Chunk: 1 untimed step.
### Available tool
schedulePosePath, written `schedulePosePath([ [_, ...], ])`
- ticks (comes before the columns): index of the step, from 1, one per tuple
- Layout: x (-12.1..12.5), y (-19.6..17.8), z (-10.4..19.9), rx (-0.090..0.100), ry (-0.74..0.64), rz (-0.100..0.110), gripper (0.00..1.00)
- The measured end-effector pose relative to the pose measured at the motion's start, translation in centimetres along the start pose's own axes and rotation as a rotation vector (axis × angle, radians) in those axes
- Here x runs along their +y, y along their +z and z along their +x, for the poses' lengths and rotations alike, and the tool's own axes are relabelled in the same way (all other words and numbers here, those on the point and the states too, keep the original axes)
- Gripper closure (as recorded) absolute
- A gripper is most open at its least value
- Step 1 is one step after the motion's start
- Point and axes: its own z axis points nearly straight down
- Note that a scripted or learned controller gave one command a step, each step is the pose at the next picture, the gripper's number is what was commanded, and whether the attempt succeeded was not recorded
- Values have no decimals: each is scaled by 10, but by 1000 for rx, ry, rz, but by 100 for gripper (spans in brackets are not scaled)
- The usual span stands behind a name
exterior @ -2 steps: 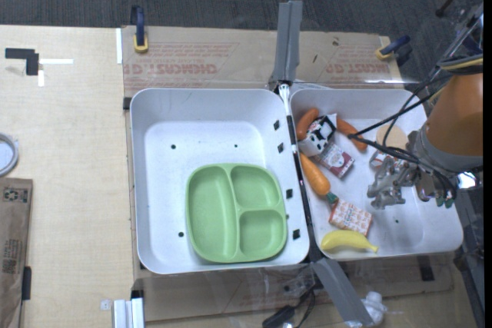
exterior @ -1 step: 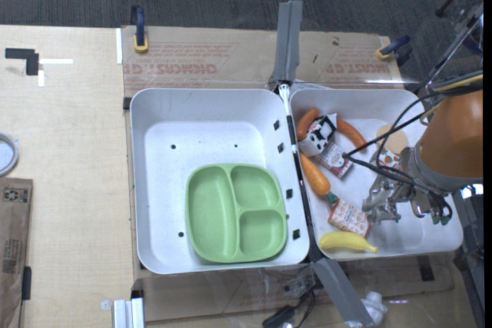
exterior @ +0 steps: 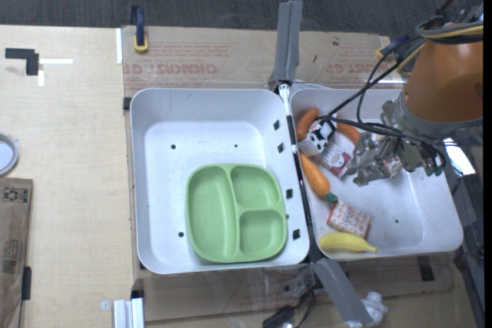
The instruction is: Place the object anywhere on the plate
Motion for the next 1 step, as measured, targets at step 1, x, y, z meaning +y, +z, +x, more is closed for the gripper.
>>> schedulePosePath([
  [1,-32,-121,-63,-2,-98,1,100],
])
